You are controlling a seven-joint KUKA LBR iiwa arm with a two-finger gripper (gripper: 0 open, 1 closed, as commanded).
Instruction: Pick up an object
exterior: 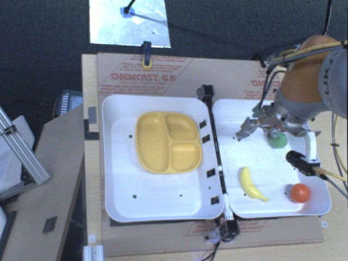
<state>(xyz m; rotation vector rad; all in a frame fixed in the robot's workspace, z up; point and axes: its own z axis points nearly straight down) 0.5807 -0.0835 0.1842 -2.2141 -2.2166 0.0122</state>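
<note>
The right bin [234,162] holds a yellow banana [252,184] near its front, an orange-red ball [299,192] in the front right corner, and a green round object [278,140] further back. My gripper [251,125] hangs over the middle of the right bin, just left of the green object and partly above it. Nothing shows in its grasp. The wrist covers the top of the green object.
A yellow divided plate [167,142] lies in the left bin [122,189]. A black divider rail [213,151] runs between the bins. A black fitting with a cable [300,163] sits right of the banana. The grey and orange arm [312,80] overhangs the right bin's back corner.
</note>
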